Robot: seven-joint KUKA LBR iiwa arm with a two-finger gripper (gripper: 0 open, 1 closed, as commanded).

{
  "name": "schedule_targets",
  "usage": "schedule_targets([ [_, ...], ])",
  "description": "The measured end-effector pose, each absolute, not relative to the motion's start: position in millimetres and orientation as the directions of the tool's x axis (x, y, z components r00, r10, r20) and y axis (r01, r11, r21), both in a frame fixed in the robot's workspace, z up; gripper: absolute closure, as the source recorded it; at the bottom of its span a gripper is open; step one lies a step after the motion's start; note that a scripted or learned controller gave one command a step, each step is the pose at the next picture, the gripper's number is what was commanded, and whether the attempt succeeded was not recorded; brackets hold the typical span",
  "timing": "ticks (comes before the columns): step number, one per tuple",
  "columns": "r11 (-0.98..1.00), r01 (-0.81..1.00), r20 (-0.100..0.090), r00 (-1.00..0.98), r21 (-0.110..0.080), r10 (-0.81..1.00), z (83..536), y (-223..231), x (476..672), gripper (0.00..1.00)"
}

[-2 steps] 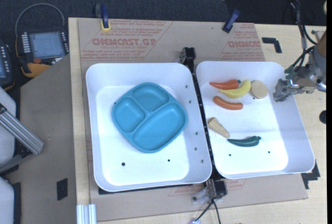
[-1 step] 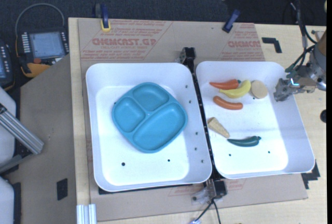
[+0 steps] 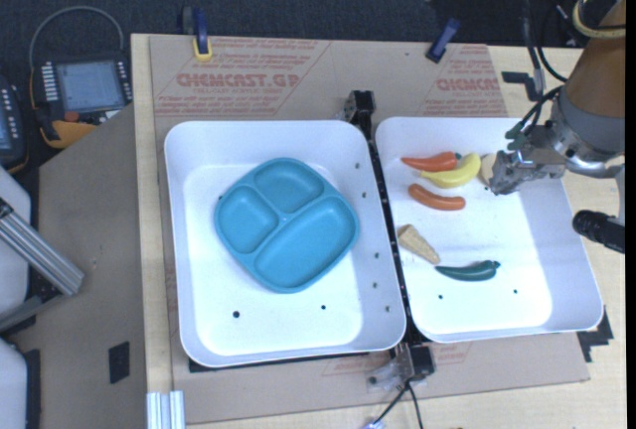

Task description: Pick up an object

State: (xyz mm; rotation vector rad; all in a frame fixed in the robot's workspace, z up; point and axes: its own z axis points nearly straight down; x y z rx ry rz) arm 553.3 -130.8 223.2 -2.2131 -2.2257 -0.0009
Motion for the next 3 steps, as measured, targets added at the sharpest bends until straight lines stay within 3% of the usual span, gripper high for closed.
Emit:
schedule_targets([
  [2,0.007,1.000,0.003,-0.007,-0.003,1.000,220.1,-11.7,546.9,1.00],
  [3,0.006,1.000,0.002,-0.006,0.001,1.000,222.3,37.7,552.5,1.00],
])
